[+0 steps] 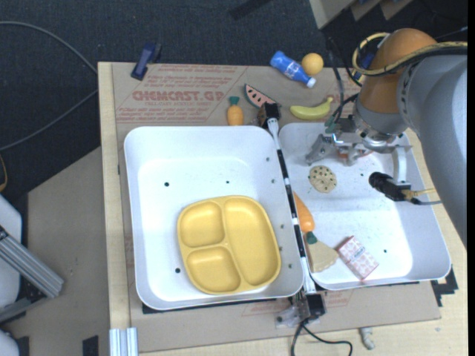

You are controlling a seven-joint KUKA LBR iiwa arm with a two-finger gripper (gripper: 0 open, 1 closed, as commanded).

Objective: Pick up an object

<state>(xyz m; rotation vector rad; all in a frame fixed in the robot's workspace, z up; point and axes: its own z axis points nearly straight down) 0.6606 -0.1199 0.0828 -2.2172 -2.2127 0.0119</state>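
Claw point(335, 148) hangs near round speckled cookie point(321, 177) in smooth white bin point(386, 225); its spread cannot be told.

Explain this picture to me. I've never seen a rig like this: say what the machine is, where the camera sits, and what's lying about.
The grey machine with an orange band is a robot arm, reaching in from the right. One camera, fixed above the bench, looks down at a slant. The arm's pincer is over the right white bin, close to a cookie; I cannot tell whether it grips anything. That bin also holds a carrot, a tan wedge and a pink packet. The left bin holds a yellow divided plate. Behind the bins lie a banana, a blue bottle and a watermelon slice.
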